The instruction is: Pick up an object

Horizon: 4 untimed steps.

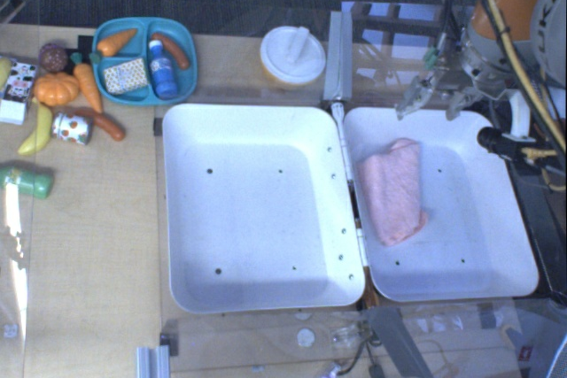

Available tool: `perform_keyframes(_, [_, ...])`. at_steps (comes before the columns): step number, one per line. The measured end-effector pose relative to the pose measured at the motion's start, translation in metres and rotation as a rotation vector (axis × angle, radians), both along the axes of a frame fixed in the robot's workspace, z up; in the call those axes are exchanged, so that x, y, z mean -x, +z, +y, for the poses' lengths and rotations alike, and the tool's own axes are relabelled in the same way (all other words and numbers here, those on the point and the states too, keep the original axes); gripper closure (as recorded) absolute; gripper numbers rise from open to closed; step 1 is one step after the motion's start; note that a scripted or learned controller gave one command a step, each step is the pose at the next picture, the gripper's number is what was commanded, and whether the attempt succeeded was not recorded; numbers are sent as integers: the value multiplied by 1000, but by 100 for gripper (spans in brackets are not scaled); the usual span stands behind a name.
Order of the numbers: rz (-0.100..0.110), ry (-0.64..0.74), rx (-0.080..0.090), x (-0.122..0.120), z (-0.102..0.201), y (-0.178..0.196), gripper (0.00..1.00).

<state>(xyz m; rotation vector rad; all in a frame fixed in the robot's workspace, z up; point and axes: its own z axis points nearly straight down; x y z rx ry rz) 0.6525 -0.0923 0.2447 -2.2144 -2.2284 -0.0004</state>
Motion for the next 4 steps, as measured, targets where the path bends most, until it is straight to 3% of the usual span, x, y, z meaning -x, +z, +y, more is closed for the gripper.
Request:
perform_keyframes(1, [0,-33,1,-7,-47,-59,0])
perform_keyframes(2, [-7,48,1,11,-26,-149,0])
perform_keyframes(3, [-13,84,2,-6,3,-154,0])
perform_keyframes(4, [-19,86,0,-8,5,-143,100])
